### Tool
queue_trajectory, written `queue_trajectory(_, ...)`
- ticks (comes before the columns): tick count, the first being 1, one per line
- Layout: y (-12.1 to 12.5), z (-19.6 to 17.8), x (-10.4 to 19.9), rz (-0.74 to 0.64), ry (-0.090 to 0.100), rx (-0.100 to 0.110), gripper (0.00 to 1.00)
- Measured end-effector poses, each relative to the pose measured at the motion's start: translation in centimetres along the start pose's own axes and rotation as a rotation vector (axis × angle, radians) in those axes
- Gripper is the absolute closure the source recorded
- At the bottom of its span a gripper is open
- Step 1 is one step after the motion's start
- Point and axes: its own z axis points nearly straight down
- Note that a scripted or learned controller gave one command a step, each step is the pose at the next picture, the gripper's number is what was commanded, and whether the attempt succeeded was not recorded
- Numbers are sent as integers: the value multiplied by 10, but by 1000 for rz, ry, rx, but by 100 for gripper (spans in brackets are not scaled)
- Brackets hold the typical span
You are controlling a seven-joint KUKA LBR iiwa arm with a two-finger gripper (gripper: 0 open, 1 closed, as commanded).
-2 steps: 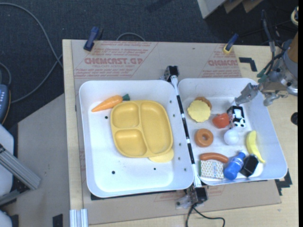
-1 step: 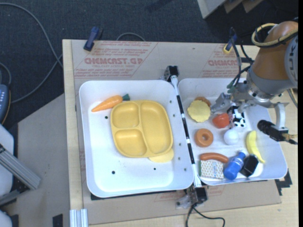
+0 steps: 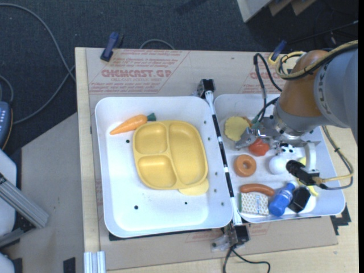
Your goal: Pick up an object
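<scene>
Two bins, my arm [image 3: 318, 90] over the right bin [image 3: 335, 201].
Largest, the yellow divided tray [image 3: 169, 153] fills the left bin [image 3: 114, 181]; my gripper [image 3: 257, 136] sits at a red object [image 3: 259, 147], grip unclear; donut [image 3: 245, 165] just below.

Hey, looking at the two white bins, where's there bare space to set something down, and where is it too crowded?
The left bin has bare floor in front of the yellow divided plate and along its left wall below the carrot. The right bin is crowded: the gripper sits over a red object, with a donut, sausage and blue bottle packed close.
</scene>
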Motion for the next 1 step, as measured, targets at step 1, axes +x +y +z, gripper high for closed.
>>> queue_trajectory(1,1,-11,0,1,-1,-4,100)
